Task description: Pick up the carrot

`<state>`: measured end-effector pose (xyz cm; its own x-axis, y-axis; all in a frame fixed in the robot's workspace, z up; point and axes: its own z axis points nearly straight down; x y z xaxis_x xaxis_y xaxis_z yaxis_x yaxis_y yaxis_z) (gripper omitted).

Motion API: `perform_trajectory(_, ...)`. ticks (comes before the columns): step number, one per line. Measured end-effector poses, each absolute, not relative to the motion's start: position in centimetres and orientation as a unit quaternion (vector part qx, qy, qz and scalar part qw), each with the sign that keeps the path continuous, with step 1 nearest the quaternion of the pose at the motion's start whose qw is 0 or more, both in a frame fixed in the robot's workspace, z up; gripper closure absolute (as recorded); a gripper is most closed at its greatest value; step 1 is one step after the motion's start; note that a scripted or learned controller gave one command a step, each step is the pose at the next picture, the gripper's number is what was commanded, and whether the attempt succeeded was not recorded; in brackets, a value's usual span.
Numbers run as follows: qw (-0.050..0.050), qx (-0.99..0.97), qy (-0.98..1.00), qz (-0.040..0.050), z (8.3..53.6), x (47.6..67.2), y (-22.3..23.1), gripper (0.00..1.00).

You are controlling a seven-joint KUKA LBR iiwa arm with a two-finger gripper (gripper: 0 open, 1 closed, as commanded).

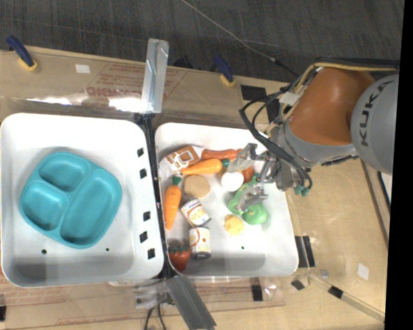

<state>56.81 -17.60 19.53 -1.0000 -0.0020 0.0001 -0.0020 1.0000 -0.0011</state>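
Right bin point(278, 252) crowded: carrot point(172, 206) beside cans point(195, 212); hand point(256, 172) state unclear.

Teal divided plate point(70, 198) in left bin point(6, 253). Right bin point(285, 253): two small cans point(197, 226), yellow lemon point(234, 224), white egg point(231, 180), brown round point(197, 187).

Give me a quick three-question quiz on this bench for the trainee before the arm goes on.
1. True or false: the teal tray lies in the left bin.
2. Which bin is the hand over? A) left B) right
3. Fill in: the carrot near the divider lies in the ____ bin, lengthwise beside the small cans.

Key: 1 true; 2 B; 3 right.
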Motion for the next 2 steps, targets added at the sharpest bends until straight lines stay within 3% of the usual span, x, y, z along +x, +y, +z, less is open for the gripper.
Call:
perform_trajectory(1,-0.002,0.022,-1.000,0.0006,9.28,51.44,-19.69,0.00)
perform_trajectory(2,-0.003,0.057,-0.998,0.0011,9.36,52.38,-20.08,0.00)
